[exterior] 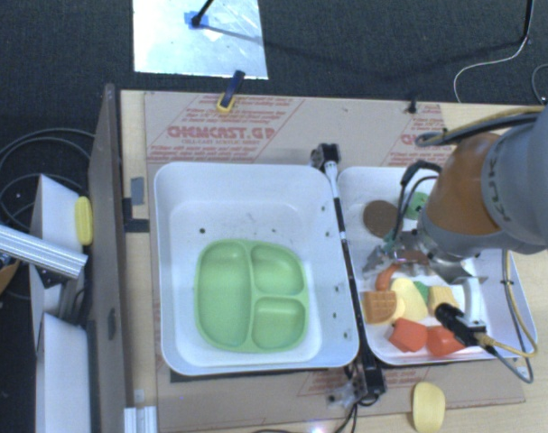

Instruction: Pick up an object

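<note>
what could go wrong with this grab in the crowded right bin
The pincer sits low among toy food packed close together in the right bin: the waffle piece, a yellow piece and a red piece touch or nearly touch. It might nudge neighbours or catch two. The arm hides part of the bin.

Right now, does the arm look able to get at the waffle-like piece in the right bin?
Probably yes. The waffle piece lies uncovered near the right bin's left wall, just below the hand, though neighbouring toys crowd it.
</note>
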Action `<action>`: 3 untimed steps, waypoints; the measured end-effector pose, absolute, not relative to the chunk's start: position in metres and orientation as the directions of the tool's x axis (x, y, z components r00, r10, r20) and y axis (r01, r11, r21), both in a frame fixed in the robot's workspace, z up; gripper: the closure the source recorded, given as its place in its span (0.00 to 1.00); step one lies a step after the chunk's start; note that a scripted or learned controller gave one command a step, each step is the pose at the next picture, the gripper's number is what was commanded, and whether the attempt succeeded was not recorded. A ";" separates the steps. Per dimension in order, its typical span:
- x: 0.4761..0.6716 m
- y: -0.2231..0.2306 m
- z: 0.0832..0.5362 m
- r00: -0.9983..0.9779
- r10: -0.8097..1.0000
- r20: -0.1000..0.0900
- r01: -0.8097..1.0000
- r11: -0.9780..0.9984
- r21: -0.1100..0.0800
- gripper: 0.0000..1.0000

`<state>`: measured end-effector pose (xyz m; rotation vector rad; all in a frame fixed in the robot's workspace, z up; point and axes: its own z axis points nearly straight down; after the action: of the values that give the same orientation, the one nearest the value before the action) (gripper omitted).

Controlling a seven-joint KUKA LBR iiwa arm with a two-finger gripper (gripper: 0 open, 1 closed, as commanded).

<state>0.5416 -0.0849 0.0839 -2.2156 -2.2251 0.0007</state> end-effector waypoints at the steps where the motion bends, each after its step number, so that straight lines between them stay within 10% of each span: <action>1: 0.526 -0.085 0.084 -0.001 1.000 0.000 1.000 0.001 -0.002 0.00; 2: 0.528 -0.085 0.095 -0.002 1.000 0.001 1.000 0.002 0.003 1.00; 3: 0.556 -0.071 0.190 -0.006 1.000 -0.001 1.000 0.006 0.012 1.00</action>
<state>0.5561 -0.0713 0.1901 -2.2206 -2.2347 -0.0118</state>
